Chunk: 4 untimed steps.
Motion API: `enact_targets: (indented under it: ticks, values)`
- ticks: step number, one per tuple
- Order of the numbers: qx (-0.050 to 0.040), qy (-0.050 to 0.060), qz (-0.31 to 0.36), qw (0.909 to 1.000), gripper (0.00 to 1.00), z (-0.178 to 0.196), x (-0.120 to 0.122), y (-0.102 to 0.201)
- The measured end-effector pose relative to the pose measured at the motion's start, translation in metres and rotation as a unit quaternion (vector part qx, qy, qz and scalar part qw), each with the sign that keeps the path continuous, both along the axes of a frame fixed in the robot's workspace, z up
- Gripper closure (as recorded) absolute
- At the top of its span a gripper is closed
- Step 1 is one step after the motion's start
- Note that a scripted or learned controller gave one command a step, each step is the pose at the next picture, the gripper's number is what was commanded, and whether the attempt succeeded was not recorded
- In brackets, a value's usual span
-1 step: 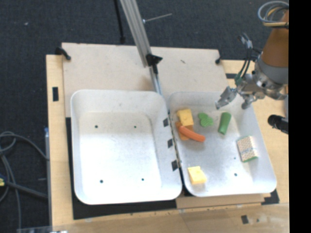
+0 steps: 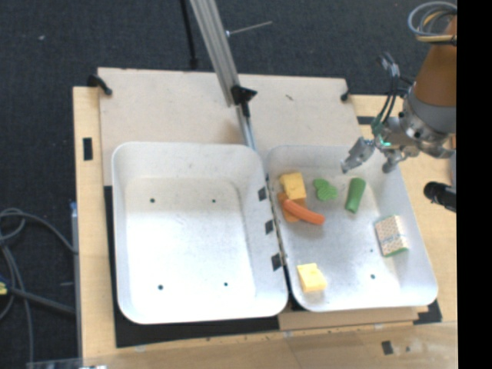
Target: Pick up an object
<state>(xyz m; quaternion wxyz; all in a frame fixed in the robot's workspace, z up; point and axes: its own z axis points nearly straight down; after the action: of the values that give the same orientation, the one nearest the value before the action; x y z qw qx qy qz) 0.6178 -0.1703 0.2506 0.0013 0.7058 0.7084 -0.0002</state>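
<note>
The upright green plastic cylinder [image 2: 354,194] stands in the right white bin [image 2: 411,275], just below the pincer [image 2: 378,157], whose fingers are spread and hold nothing. The arm would do best to descend straight, straddling it, clear of the small green lump [image 2: 326,190].

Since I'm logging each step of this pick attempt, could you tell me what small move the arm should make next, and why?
Probably a short descent toward the green cylinder. The gripper hovers over the right bin's upper edge with fingers spread and nothing between them, and the cylinder lies just below it, apart from the small green piece beside it.
</note>
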Motion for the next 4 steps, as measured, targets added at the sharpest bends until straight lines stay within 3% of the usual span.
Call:
enact_targets:
  ticks: [2,3,4]
  values:
    - [0.0001,0.003,-0.003,1.0000,0.00,-0.122,0.008,-0.003]
    - [-0.0009,-0.002,-0.003,1.0000,0.00,-0.147,0.010,-0.004]
    - [-0.0013,-0.006,-0.004,1.0000,1.00,-0.133,0.012,-0.005]
